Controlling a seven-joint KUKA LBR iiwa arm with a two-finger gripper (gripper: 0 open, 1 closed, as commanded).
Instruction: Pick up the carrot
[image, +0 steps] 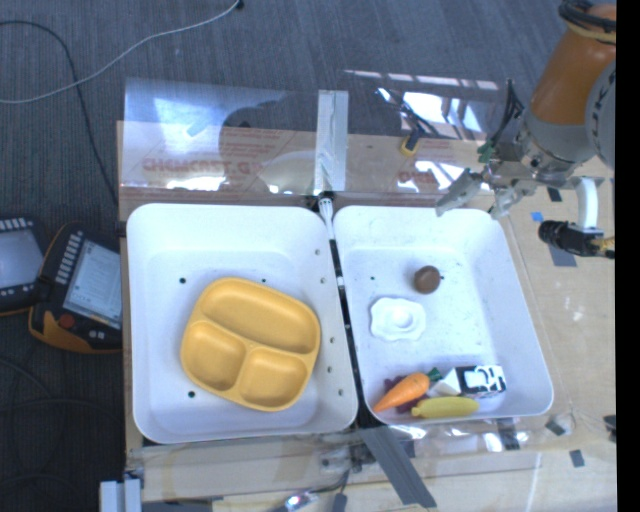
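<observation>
Carrot (403, 390) lies in the right bin (520, 300), in its near corner on the divider side, tilted with the orange tip toward the divider and the green top up and away from it. A yellow banana (446, 407) lies just beside the carrot on the near side, apparently touching its thick end. A black-and-white block (482, 379) sits past the carrot's green top, close to the banana's far end.

Further up the bin from the carrot: a white fried egg (398, 319), then a small brown ball (427, 279). Both are well apart from the carrot.

The left bin (150, 300) holds a yellow tray (250, 343) with 3 compartments.

Gripper (480, 192) hangs over the far rim of the right bin, well away from the carrot and diagonally across the bin from it. Its 2 fingers look spread apart with nothing between them, though glare on the foil behind makes the tips hard to read.

Handling, as a guess: the carrot looks like a light, rigid toy with a smooth tapered skin, so it could squirt out of a pinch near the narrow tip. Best hold is likely across the thick middle of the orange body, fingers set across its long axis. Risks: the bin wall and the banana crowd the near side, leaving little room for a finger there.
</observation>
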